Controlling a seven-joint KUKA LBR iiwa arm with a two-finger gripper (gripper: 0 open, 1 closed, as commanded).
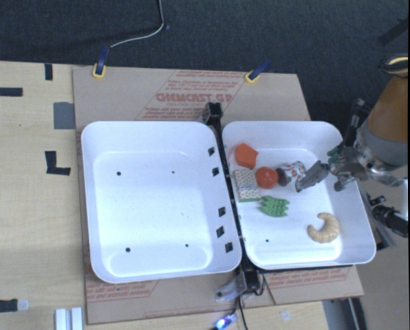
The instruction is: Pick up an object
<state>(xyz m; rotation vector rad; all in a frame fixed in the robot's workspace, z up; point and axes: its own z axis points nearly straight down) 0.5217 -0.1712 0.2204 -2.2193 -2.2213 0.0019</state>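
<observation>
camera view: the grey arm (387, 133) reaches in from the right over the right bin (349, 256), its pincer (322, 174) low above the bin's upper right part, beside a small can (292, 172). the fingers look spread apart with nothing between them. the can lies on its side, long axis running roughly left to right, one end toward the pincer and the other touching a red ball (266, 177). an orange block (245, 155) sits up and left of the ball, near the divider. a pale checkered block (246, 184) lies below it, long axis running up and down the bin. a green toy (274, 205) lies just right of that block, stretched left to right. a tan croissant (324, 227) curls near the bin's lower right corner, well apart from the rest. the left bin (95, 205) stands beside it on the cardboard-covered surface (184, 95).
</observation>
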